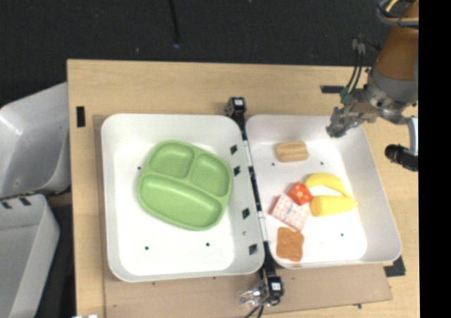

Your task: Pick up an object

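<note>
- The hand (339, 126) is seen over the far right corner of the right bin (373, 168), hanging from the grey arm (394, 63).
- Whether the hand is wide or narrow cannot be told; it is too small and dark. Nothing is seen held in it.
- No object is picked up yet, so the whole grasp is judged to be left.
- The nearest thing to the hand is the tan roll (292, 151), a little to the left of it and lower in the view.
- Further below the hand, the banana (328, 182), the yellow piece (332, 204) and the tomato (300, 193) are grouped close together.
- Beside them the pink packet (289, 212) and the orange slice (289, 244) are lying.
- Far left of the hand, a green plate (184, 184) is placed in the left bin (120, 239), on the wooden surface (162, 84).
</note>
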`<move>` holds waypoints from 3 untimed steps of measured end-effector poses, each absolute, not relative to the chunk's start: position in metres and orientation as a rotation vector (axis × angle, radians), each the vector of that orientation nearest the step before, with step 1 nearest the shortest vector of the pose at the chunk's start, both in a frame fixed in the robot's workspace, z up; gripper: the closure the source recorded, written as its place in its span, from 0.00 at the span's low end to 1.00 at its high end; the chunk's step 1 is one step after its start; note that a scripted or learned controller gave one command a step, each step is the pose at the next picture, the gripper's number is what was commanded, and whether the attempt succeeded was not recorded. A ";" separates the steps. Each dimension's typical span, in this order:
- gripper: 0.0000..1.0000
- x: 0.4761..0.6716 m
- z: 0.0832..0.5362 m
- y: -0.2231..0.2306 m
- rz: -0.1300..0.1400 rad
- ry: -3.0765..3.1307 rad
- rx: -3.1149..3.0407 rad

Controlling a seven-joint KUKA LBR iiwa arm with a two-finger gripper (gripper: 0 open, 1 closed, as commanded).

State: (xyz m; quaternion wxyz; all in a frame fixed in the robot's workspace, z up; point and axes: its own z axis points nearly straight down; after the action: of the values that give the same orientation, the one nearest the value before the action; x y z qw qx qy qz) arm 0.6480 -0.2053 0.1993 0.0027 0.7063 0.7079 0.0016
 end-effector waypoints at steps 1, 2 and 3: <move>1.00 0.649 0.221 -0.207 0.004 2.223 2.214; 1.00 0.640 0.214 -0.156 0.000 2.226 2.216; 1.00 0.630 0.222 -0.096 0.001 2.228 2.215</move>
State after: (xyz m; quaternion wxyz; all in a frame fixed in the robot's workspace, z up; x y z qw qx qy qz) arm 0.6301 -0.0959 0.2224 -0.0003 0.7050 0.7092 0.0004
